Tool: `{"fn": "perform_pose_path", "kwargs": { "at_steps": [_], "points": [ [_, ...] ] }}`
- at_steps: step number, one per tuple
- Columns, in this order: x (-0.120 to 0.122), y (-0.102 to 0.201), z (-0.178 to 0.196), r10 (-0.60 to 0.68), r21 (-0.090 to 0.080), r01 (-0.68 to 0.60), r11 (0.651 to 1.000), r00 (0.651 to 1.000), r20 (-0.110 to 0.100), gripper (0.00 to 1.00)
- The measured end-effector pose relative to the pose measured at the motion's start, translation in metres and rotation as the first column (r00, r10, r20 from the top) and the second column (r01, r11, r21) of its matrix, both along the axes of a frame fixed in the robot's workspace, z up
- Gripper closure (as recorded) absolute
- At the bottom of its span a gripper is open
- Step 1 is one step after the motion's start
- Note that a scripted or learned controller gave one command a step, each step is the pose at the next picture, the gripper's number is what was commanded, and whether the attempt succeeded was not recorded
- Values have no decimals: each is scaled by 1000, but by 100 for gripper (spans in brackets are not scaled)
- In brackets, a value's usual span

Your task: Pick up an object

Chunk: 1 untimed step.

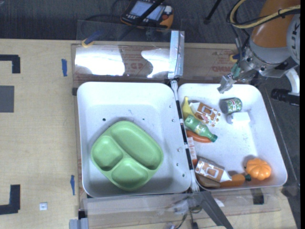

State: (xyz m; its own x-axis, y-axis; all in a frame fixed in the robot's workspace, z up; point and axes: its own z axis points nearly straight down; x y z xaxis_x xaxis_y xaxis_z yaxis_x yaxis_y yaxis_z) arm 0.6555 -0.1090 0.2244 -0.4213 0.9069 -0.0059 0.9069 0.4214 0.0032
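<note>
Now, bins: two on the desk [38, 128].
Left bin [95, 99]: one green divided plate [126, 155].
Right bin [267, 142]: one can [231, 105], bottle [200, 128], pumpkin [258, 169], two cartons.
My hand [227, 86]: above the can; grip unreadable.

Two white bins [90, 94]. One green divided plate [126, 155]. One can [231, 105]. One green bottle [199, 128]. Two cartons [208, 113]. One small pumpkin [258, 169]. One banana [186, 107]. One gripper [226, 85].
</note>
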Motion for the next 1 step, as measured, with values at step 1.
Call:
{"fn": "perform_pose_path", "kwargs": {
  "at_steps": [1],
  "points": [
    [2, 0, 9, 0, -2, 0, 1000, 1000, 3, 100]
  ]
}}
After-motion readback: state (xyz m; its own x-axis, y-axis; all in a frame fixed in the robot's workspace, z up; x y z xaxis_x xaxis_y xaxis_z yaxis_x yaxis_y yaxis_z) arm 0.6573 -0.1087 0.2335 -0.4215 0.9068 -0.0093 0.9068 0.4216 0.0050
